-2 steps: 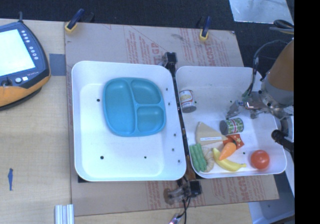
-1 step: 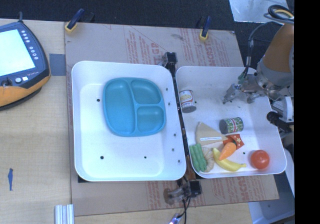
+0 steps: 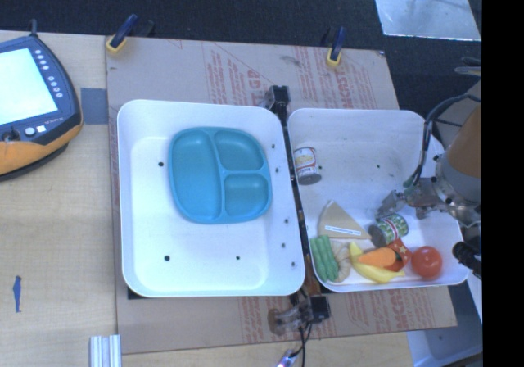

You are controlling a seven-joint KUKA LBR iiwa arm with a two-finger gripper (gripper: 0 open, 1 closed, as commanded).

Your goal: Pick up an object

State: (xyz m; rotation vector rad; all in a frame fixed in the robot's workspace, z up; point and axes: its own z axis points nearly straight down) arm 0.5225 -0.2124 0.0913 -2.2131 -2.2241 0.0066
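gripper over right bin | we can't tell its finger state | green-label can just near-left of it, long axis slanted | we aim there

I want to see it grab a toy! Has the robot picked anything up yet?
Not yet. Nothing looks lifted: the can, tomato, carrot and banana all lie in the right bin. The gripper is low beside the can, so that may be its target. Grabbing and lifting are still left.
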